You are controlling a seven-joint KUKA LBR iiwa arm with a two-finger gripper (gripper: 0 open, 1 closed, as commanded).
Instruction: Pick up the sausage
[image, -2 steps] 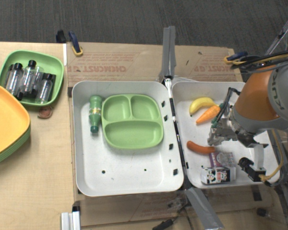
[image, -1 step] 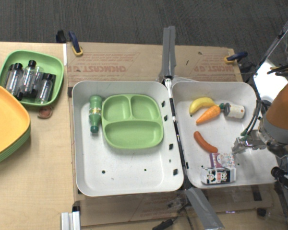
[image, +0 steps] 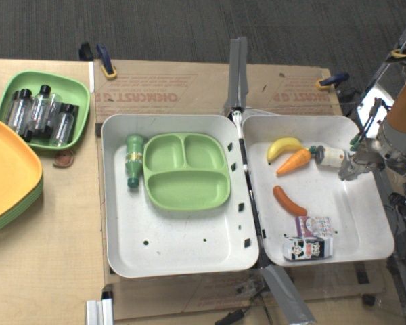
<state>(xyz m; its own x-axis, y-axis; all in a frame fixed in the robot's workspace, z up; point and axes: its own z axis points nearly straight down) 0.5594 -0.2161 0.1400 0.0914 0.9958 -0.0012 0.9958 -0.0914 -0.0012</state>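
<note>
The sausage (image: pixel 289 200) is a short red-orange link lying at a slant on the floor of the right bin (image: pixel 365 242), near its middle. My gripper (image: pixel 347 170) hangs low over the right side of that bin, to the right of the sausage and a little farther back, well apart from it. The grey arm with its orange band (image: pixel 400 110) comes in from the right edge. Nothing shows in the gripper.
The right bin also holds a banana (image: pixel 284 146), a carrot (image: pixel 295 161), a small white bottle (image: pixel 329 156) just left of the gripper, and a milk carton (image: pixel 309 240) at the front. In the left bin lie a green divided plate (image: pixel 186 170) and a green bottle (image: pixel 134 160).
</note>
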